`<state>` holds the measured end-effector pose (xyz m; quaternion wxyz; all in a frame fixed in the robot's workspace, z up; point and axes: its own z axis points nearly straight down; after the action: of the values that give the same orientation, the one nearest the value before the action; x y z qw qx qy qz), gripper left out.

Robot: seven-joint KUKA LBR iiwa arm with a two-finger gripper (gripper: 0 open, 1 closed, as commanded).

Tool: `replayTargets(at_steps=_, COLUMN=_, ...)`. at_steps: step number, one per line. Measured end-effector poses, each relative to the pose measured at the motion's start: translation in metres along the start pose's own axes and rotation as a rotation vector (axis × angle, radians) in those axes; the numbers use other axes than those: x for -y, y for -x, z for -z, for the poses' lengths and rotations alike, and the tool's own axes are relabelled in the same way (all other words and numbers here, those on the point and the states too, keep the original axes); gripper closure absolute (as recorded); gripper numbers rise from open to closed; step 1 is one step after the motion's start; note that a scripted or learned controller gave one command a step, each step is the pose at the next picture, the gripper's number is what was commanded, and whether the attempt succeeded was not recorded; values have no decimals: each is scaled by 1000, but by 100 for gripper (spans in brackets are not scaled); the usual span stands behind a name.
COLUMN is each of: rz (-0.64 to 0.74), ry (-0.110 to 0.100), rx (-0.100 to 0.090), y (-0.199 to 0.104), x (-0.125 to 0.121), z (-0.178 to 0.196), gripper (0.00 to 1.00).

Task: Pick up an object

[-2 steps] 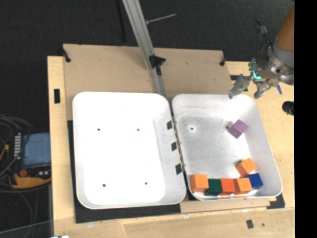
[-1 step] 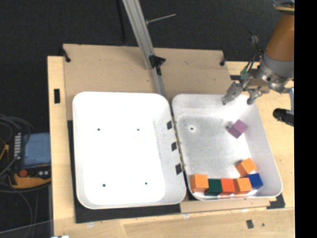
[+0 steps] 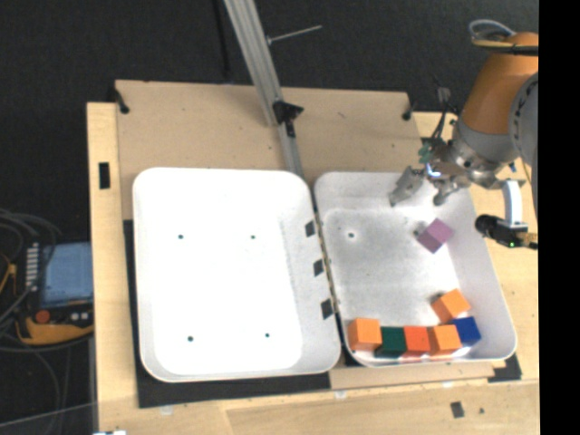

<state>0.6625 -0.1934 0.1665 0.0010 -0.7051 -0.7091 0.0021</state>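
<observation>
A purple block (image 3: 435, 235) lies in the right bin (image 3: 362, 198), near its right wall. Along that bin's front edge sits a row of blocks: orange (image 3: 365, 332), green (image 3: 392, 340), orange (image 3: 417, 338), orange (image 3: 445, 337) and blue (image 3: 468, 330), with another orange block (image 3: 450, 304) just behind them. My gripper (image 3: 424, 187) hangs over the back right corner of the right bin, above and behind the purple block. Its fingers are spread apart with nothing between them.
The left bin (image 3: 163, 270) lies beside the right one. A slanted metal rail (image 3: 263, 71) runs from the back down to the gap between the bins. Cables and a blue box (image 3: 65, 275) lie off the bench's left side.
</observation>
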Motion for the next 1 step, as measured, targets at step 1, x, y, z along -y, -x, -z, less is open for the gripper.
replayTargets(at_steps=1, rz=2, ry=0, rx=0, y=-6, x=-4, z=-58, gripper=0)
